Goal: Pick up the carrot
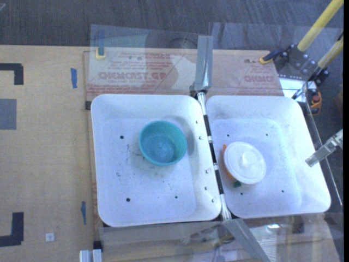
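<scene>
Carrot [224,148] in the right bin [305,201], close to the wall shared with the left bin [109,201], and mostly buried under a round white dish [246,162] lying on top of it. Just an orange sliver peeking past the dish's left rim, plus a small green fleck [236,183] at the lower-left rim, probably the leafy end. Likely a toy: light, stiff, smooth-skinned, prone to slipping or rolling if pinched off-centre. Not fragile by the look of it. Best taken across the narrow width, at the thick middle of the body, yet that part sits covered. Exposed orange tip too slim and too near both the dish edge and the bin wall for a clean pinch. Probably calls for nudging the dish aside first, or coming in low at the tip. Teal bowl [162,142] well apart in the left bin, no obstacle
</scene>
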Controlling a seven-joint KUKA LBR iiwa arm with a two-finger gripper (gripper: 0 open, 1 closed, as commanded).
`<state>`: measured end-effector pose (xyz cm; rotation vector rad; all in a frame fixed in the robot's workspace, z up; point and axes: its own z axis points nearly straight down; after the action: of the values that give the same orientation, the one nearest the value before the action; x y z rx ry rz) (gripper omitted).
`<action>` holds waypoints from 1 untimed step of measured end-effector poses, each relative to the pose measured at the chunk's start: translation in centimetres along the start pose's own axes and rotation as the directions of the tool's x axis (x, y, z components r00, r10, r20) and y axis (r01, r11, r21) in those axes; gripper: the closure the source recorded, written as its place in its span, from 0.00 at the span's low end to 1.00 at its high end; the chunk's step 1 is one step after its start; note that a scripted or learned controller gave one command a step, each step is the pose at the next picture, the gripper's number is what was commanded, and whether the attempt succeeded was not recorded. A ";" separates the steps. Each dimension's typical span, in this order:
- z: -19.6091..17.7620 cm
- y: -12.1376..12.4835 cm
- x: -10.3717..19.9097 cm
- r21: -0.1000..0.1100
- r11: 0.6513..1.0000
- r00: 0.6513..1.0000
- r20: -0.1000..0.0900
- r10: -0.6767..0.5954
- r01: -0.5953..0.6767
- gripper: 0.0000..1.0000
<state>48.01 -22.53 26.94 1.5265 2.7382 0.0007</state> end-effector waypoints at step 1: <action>0.0 0.0 0.0 0.000 1.000 1.000 0.000 0.000 0.000 0.00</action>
<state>48.01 -22.53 26.94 1.5264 2.7383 0.0007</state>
